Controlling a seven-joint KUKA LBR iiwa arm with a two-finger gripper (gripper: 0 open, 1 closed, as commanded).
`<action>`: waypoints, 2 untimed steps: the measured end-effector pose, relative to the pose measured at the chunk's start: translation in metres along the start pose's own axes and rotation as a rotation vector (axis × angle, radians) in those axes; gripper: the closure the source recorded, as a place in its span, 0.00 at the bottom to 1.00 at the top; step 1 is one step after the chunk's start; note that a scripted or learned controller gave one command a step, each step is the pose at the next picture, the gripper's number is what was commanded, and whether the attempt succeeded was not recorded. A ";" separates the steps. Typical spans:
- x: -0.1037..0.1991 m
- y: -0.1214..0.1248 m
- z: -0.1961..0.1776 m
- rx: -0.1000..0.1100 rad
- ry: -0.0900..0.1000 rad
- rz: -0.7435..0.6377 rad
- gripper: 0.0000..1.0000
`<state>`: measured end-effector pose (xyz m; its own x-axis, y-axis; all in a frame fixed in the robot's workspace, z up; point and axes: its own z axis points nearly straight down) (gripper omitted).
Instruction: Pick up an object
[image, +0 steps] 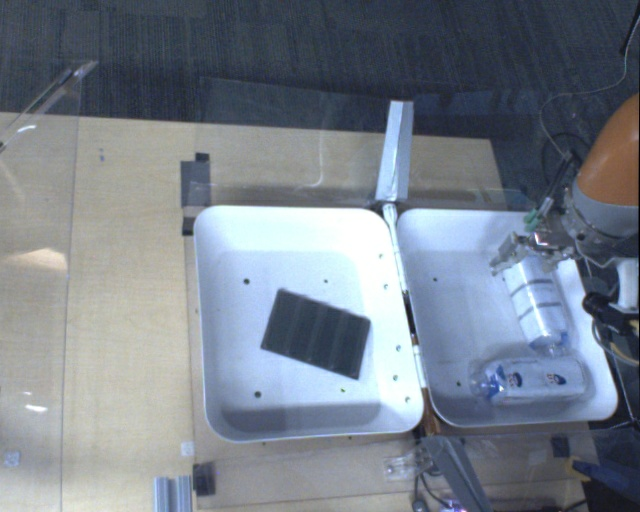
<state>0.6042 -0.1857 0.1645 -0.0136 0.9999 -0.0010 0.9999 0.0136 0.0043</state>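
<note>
Camera view showed a dark ribbed pad (316, 333) in the left bin (215, 300). The right bin (440, 300) held two clear bottles (537, 305) (530, 380). Whether the gripper (530, 245) was open was unclear.

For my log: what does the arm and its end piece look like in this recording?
The arm enters at the right edge: a rounded orange band above a grey wrist ring. Below it sits a metallic silver gripper assembly with a small green part, and thin dark cables loop around the wrist.

Dark ribbed pad (316, 333) in left bin (215, 300); two clear bottles (535, 300) in right bin (440, 300).
</note>
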 end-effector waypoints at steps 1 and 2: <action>-0.015 0.013 0.030 -0.042 -0.016 -0.083 0.00; -0.020 0.018 0.037 -0.049 -0.023 -0.160 0.00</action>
<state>0.6230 -0.2059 0.1275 -0.1718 0.9847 -0.0286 0.9836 0.1731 0.0505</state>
